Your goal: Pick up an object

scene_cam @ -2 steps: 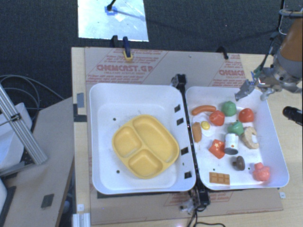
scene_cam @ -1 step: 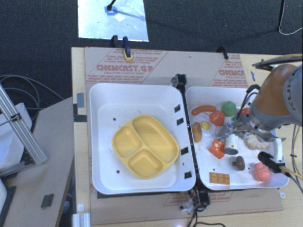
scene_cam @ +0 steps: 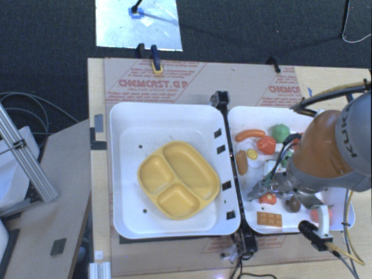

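My gripper (scene_cam: 260,190) reaches low into the right bin (scene_cam: 232,127) from the right, below the arm's orange band (scene_cam: 322,147). Its tip hangs just left of and above a small red toy with a yellow spot (scene_cam: 268,199). Nothing can be made out in its grasp. Around it lie toy foods: a brown waffle (scene_cam: 269,218), a dark brown ball (scene_cam: 293,203), a brown roll (scene_cam: 241,163), a yellow piece (scene_cam: 251,154), a red tomato (scene_cam: 267,145), an orange sausage (scene_cam: 250,135) and a green piece (scene_cam: 281,132).
The left bin (scene_cam: 125,156) holds a yellow divided plate (scene_cam: 177,179). A black divider with clips (scene_cam: 228,156) runs between the bins. A red and white item (scene_cam: 319,215) lies at the right bin's near right corner. The arm's body covers the bin's right part.
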`<state>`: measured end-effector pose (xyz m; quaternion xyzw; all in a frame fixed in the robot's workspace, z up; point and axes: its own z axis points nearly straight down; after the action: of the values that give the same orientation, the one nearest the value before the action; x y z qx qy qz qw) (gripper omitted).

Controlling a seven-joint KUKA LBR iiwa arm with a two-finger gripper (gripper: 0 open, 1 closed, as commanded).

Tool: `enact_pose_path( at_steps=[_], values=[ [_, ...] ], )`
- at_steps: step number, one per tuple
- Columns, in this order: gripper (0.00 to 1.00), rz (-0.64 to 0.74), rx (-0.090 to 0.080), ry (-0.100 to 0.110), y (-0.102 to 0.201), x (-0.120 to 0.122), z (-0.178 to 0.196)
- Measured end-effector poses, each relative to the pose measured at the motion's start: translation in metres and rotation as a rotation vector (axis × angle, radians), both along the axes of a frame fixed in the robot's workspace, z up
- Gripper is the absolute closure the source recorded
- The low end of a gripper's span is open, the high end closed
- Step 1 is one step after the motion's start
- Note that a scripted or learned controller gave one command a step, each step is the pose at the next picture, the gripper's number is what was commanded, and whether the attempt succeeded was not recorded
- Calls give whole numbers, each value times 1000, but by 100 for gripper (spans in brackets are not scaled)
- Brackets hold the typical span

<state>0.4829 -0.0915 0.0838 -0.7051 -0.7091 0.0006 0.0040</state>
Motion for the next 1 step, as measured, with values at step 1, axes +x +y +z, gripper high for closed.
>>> enact_pose_path(
  at_steps=[1],
  values=[
    [100, -5, -6, -11, -5, 5, 11]
  ],
)
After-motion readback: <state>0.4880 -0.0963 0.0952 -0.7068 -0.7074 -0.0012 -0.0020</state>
